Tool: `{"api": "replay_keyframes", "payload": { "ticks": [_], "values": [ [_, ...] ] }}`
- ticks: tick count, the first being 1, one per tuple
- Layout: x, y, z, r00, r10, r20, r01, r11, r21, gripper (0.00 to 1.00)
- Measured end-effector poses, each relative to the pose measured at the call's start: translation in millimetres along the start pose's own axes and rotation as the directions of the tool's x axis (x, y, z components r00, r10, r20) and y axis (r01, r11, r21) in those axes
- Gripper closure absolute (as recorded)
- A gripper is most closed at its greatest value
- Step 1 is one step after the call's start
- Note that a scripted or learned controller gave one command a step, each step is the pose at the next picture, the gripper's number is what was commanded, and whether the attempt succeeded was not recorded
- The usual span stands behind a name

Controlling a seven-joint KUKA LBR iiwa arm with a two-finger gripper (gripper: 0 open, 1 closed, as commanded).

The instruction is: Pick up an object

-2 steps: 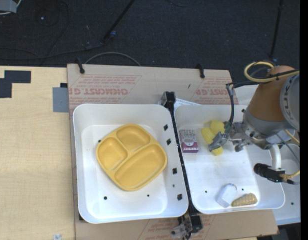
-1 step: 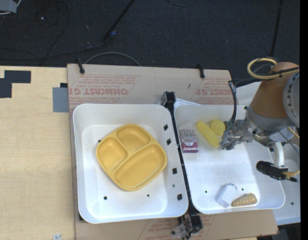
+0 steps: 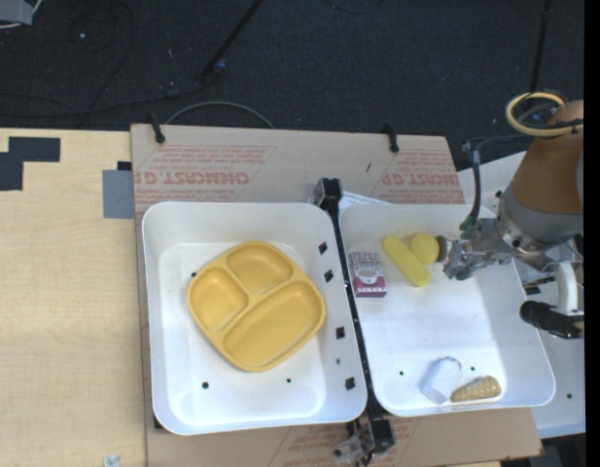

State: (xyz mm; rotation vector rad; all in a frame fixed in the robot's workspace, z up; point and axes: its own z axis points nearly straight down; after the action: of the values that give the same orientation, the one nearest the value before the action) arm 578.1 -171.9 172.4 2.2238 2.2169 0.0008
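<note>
Camera view shows the approach step: the claw (image 3: 457,259) hangs low in the right bin (image 3: 513,358), just beside a small yellow ball (image 3: 425,247) and a yellow corn cob (image 3: 405,261) lying against it. How far the claw is parted I cannot tell, and nothing shows gripped in it. Next it likely needs to line up on one yellow piece and close. A pink carton (image 3: 367,273), a white cup (image 3: 440,377) and a tan biscuit (image 3: 476,389) lie apart; a yellow divided plate (image 3: 256,305) sits in the left bin (image 3: 173,377).

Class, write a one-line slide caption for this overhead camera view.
Gripper beside the yellow corn in the right bin; a yellow divided plate fills the left bin.
</note>
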Motion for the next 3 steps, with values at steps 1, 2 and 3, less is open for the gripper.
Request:
{"api": "replay_keyframes", "payload": {
  "ticks": [1,2,3],
  "values": [
    [-1.4,8.8,-60.5,1.000,-0.005,0.001,0.005,1.000,-0.003,1.00],
    [-2.0,9.0,-74.7,1.000,-0.005,-0.001,0.005,1.000,0.001,1.00],
    [53.9,-9.3,-69.2,1.000,-0.007,-0.004,0.007,1.000,0.006,1.00]
  ]
}}
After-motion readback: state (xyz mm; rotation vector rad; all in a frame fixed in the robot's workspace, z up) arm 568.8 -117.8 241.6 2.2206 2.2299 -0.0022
